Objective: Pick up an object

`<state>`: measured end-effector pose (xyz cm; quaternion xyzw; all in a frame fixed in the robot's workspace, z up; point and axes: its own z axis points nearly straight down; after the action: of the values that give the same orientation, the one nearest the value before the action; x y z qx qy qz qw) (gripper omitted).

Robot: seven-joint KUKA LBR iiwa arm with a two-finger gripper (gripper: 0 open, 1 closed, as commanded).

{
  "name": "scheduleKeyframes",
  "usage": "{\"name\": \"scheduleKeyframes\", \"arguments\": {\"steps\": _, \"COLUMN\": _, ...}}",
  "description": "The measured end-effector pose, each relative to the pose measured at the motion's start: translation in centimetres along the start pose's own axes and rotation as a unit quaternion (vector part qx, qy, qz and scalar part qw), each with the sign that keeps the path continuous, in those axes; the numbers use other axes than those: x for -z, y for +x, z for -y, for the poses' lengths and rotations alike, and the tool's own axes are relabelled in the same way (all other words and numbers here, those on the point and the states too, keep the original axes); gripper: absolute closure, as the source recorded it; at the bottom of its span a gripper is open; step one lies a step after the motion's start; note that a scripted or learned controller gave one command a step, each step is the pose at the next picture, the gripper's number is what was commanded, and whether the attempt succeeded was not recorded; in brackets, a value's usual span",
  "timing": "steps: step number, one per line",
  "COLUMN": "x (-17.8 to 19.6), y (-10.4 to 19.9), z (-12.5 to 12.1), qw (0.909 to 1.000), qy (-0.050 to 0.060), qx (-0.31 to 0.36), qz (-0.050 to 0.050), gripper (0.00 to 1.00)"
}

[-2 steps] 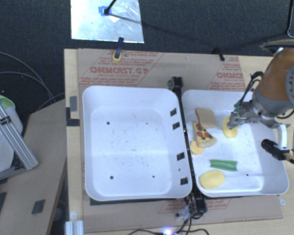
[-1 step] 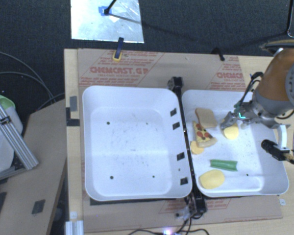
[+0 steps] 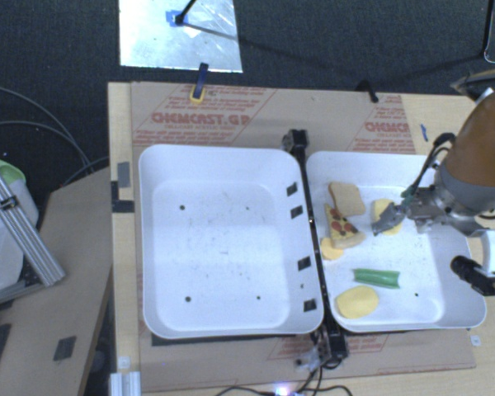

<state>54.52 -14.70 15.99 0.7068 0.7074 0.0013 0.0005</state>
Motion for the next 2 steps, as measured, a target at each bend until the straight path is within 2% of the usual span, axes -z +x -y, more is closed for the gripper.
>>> {"name": "scheduleKeyframes", "arguments": {"steps": 1, "x": 6.6, "y": 4.1, "z": 5.9, "qw": 1.0, "qy": 0.0, "qx": 0.003, "qz": 0.0, "gripper": 0.0}}
{"name": "scheduleKeyframes", "arguments": {"steps": 2, "x": -7.9, "y": 5.4, "z": 5.7, "qw": 1.0, "qy": -0.003, "qx": 0.001, "qz": 0.003, "gripper": 0.0}}
